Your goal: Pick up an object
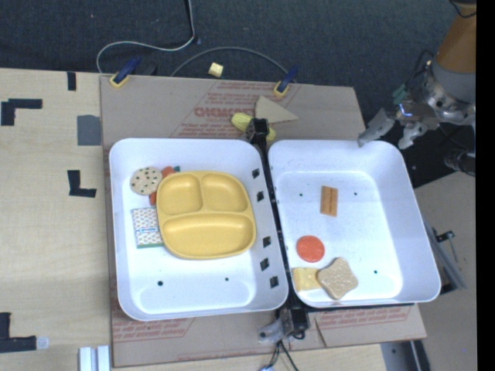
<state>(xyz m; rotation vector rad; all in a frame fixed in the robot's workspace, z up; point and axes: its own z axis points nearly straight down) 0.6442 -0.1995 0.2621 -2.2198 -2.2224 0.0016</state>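
The end effector [393, 128], fingers spread wide and holding nothing, hovers beyond the right bin's [402, 168] far corner; the upright brown wafer [329, 201] lies toward eight o'clock.

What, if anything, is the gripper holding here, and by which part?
Nothing. The gripper hangs open above the far right corner of the right bin, nothing between its fingers; the wafer lies untouched in the bin.

The left bin [128, 284] holds a divided plate [206, 214] with a cookie [145, 180] to its left, while the right bin [402, 230] holds a wafer [329, 200] behind a disc [310, 247] and bread slice [337, 278].
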